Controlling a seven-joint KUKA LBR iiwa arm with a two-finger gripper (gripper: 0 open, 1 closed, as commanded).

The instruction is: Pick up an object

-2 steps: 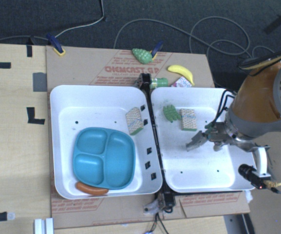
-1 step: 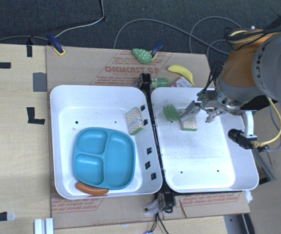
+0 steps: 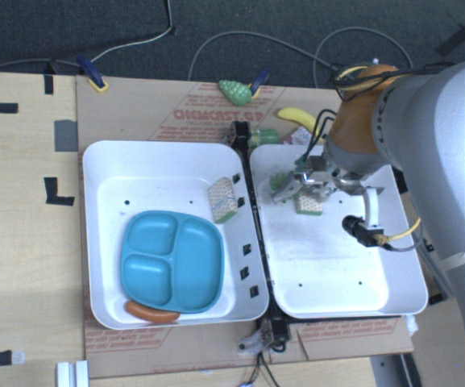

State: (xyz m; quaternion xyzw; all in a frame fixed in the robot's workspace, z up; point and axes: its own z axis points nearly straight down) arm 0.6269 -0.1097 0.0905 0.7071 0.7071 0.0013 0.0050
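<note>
- Left bin (image 3: 103, 216): a blue divided plate (image 3: 172, 260) lies in its near half; an orange sausage-like piece (image 3: 151, 312) sits at the plate's near edge, touching or just under the rim.
- Same bin, far right corner: a small pale block with a green edge (image 3: 225, 199) leans by the divider wall, apart from the plate.
- Cardboard sheet (image 3: 135, 111) under the bins carries red print; it reads roughly "CHEMCAST", the rest too blurred to make out.
- Beyond the bins on the cardboard: a green lumpy toy (image 3: 236, 92), then a yellow banana (image 3: 297, 118) further right.
- Right bin (image 3: 353, 289), far left part: a green item (image 3: 280, 185) and a small pale block (image 3: 309, 205) lie close together, the likely pick targets.
- Gripper (image 3: 313, 180) hangs right over those two pieces, low in the bin. Can't tell from here whether it's spread or closed, or whether anything is caught in it.
- Risk: the two pieces sit so close that a grab may nudge one aside or pinch both, then drop on lifting.
- Risk: the targets lie near the bin's far wall and divider, so a slightly off descent could clip the rim.
- Risk: the black cable (image 3: 365, 230) trailing by the wrist might snag.
</note>
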